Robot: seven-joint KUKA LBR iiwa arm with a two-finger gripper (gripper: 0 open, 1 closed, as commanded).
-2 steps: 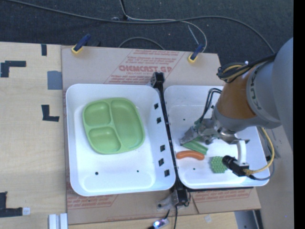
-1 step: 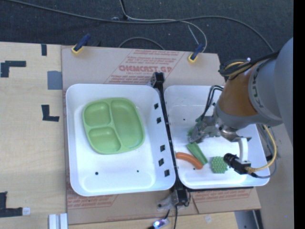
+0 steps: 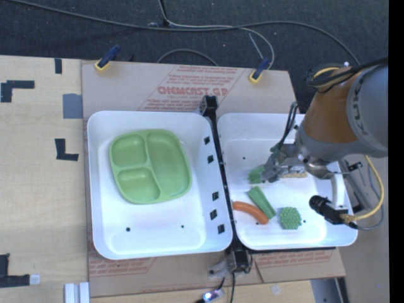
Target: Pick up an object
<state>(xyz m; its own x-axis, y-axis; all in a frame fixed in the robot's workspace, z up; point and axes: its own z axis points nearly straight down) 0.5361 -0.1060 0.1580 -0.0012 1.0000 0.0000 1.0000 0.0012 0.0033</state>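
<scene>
Two shallow white plastic bins sit side by side on a brown cardboard sheet (image 3: 189, 84) printed with red lettering, clamped at its far edge by two blue-and-yellow clips. The left bin (image 3: 101, 188) has smooth, glossy walls and rounded corners; in it lies a pale green plate (image 3: 150, 166), squarish with rounded corners and moulded into three compartments. A black divider strip (image 3: 218, 169) runs between the bins.

The right bin (image 3: 315, 235) holds the small toys. A flat, dark green strip (image 3: 260, 201) lies slantwise near the middle; an orange sausage-like piece (image 3: 250, 211), smooth and slightly curved, lies just beside it, toward the near wall. A round, knobbly green ball (image 3: 290, 218) rests to their right, apart from both. A small green lump (image 3: 255, 175) lies at the gripper's tip.

The gripper (image 3: 273, 169) reaches down into the right bin from the grey and orange arm (image 3: 344, 115), right by that lump. Whether it is spread or closed I cannot tell, nor whether it grasps anything.
</scene>
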